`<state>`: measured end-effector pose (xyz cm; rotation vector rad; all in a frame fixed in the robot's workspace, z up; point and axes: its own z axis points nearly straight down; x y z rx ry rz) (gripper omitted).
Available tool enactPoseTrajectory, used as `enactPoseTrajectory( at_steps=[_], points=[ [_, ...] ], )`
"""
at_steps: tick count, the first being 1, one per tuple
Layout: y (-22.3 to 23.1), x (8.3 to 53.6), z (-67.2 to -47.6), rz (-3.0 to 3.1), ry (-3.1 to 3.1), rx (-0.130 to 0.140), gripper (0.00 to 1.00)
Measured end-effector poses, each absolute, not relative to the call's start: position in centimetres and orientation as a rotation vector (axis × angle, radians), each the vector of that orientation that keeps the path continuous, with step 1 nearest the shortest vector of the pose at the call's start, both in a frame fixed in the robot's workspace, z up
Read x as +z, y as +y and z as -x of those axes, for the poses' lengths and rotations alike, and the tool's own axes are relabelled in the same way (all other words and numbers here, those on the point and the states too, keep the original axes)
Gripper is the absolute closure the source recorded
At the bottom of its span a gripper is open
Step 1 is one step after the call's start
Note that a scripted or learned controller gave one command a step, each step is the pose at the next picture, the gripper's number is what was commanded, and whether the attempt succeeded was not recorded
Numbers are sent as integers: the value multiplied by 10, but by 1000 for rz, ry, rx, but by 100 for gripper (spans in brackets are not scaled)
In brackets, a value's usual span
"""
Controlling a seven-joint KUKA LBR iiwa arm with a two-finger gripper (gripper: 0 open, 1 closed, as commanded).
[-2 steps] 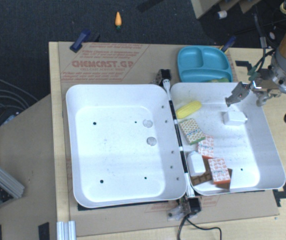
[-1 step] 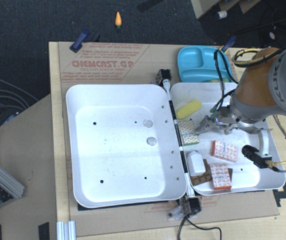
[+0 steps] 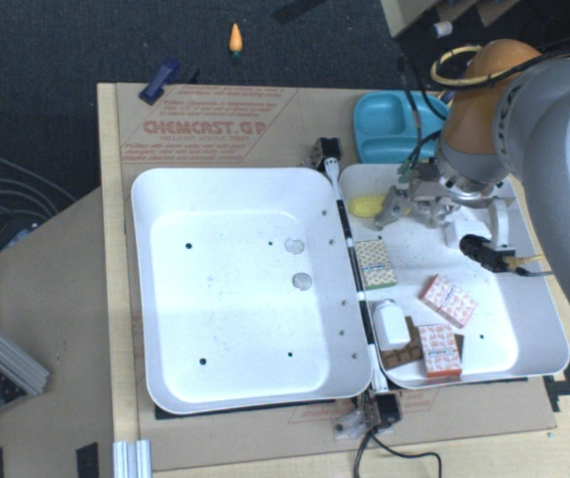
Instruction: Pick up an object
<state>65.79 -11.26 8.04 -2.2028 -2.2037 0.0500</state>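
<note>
Your gripper (image 3: 405, 205) hangs low over the right bin (image 3: 534, 337); whether it's clenched, you cannot tell. The yellow object (image 3: 367, 206) lies just beside it at nine o'clock, perhaps touching. A pink box (image 3: 449, 301) sits toward five o'clock.

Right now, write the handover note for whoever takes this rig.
Hand: low over the far end of the right bin, near a small yellow object; nothing seen in its grip.
In the right bin: yellow object, patterned packet, white block, two red-and-white boxes.
Left bin: no objects to pick.
Done: nothing lifted yet.
Left: grasp one object and raise it.
</note>
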Motion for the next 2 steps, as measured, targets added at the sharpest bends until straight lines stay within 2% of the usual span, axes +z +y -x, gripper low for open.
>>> enactPoseTrajectory(
  at_steps=[1,2],
  points=[
    [-201,102,-663,2215,-2215,19,0],
    [-136,80,-659,2195,-2205,36,0]
  ],
)
